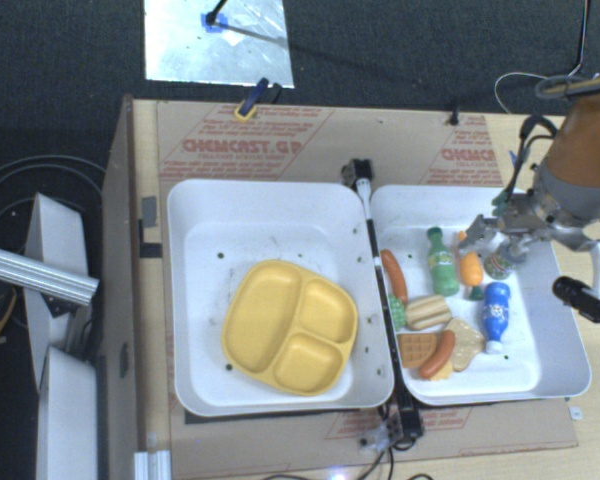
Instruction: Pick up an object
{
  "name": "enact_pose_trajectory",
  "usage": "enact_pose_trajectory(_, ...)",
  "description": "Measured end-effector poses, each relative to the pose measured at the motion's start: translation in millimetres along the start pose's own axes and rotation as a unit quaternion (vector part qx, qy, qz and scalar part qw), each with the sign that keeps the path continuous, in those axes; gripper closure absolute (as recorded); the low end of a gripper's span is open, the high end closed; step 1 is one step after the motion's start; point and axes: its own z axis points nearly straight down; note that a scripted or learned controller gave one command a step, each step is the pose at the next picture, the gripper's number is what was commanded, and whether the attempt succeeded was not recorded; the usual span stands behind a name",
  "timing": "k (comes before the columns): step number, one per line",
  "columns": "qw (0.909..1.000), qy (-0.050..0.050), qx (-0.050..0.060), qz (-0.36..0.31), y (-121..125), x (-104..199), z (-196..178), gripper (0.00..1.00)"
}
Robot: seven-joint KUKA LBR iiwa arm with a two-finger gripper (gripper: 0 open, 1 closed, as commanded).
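- Gripper: over right bin, above toy food pile; finger state cannot be told.
- Left bin: yellow divided tray.
- Right bin: green bottle, blue bottle, sausage, hot dog.

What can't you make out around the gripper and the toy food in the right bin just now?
- Gripper: in the camera view it is too blurred and small to tell its state, or whether it touches anything.
- Orange toy: its upper edge is covered by the gripper; what it is stays unclear.
- Arm: cut off by the right edge.
- Small green piece by the bin wall: too small to name.
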Motion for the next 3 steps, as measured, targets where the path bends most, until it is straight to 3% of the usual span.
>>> enact_pose_trajectory(1,1.0,0.0,0.0,0.001,-11,-24,108,0.0)
enact_pose_trajectory(2,1.0,0.0,-0.001,0.001,-10,-24,97,1.0)
enact_pose_trajectory(3,1.0,0.0,-0.001,0.001,-10,-24,97,0.0)
